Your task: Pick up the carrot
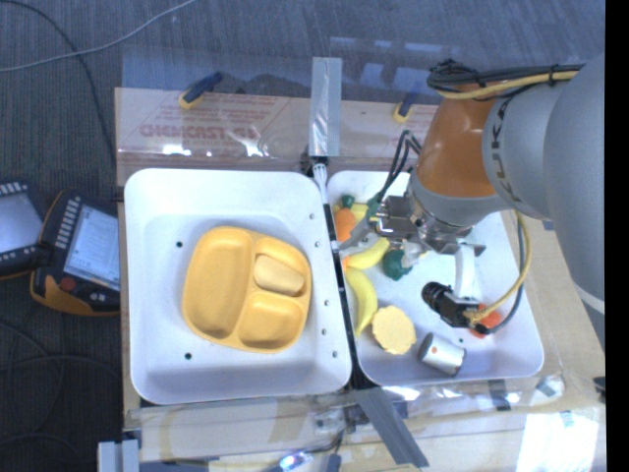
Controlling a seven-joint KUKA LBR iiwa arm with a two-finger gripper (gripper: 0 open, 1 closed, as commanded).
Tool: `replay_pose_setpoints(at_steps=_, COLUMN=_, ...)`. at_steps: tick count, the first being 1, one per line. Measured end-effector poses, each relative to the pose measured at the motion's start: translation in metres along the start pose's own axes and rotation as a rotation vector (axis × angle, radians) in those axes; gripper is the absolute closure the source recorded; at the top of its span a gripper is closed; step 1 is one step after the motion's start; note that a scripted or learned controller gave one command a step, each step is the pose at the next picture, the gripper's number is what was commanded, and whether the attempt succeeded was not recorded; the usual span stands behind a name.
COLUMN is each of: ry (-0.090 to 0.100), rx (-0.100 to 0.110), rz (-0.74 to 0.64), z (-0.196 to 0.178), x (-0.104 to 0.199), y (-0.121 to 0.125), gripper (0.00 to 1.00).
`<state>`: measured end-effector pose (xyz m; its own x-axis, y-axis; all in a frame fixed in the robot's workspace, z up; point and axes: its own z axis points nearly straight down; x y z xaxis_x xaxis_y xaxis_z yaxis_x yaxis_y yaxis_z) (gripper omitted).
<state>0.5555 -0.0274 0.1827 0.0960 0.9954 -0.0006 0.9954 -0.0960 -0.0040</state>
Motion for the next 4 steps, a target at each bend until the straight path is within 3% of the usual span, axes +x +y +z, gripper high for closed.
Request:
replay_pose_setpoints(at_steps=1, ry=0.000, rx=0.000, rz=0.021, z=0.000, x=-0.002, y=0.031, gripper=0.00)
replay_pose_setpoints(at_steps=2, ry=0.000, rx=0.002, rz=0.017, z=0.001, x=-0.009, y=-0.072, gripper=0.00)
replay_pose_setpoints(at_steps=3, ry=-0.001, rx=0.000, rz=0.431, z=-0.020, x=-0.020, y=-0.070, gripper=0.00)
replay_pose_setpoints(at_steps=4, ry=-0.003, rx=0.003, rz=0.974, z=0.001, x=-0.030, y=-0.071, gripper=0.00)
